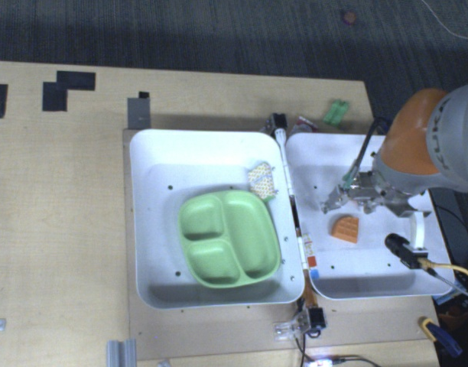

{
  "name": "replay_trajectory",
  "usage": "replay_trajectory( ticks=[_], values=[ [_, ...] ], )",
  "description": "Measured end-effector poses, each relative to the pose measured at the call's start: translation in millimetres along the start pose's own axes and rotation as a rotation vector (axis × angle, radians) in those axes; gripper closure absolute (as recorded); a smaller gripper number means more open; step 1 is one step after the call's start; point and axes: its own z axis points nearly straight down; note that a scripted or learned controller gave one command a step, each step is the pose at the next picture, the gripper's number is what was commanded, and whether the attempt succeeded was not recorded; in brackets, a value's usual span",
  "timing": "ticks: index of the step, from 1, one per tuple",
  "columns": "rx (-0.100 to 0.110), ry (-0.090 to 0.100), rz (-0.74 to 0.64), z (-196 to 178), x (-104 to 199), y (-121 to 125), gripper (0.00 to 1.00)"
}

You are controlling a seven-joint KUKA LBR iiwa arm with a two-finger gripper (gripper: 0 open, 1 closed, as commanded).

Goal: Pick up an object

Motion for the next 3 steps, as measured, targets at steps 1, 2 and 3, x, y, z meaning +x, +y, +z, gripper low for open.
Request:
replay_trajectory(
  ticks=[1, 2, 3],
  values=[
    [0.004, 0.000, 0.004, 10.2, 0.4, -73.3, 0.00],
    [-0.003, -0.001, 0.002, -1.0, 0.8, -70.9, 1.00],
    [0.010, 0.001, 0.003, -18.2, -80.9, -55.1, 1.00]
  ],
)
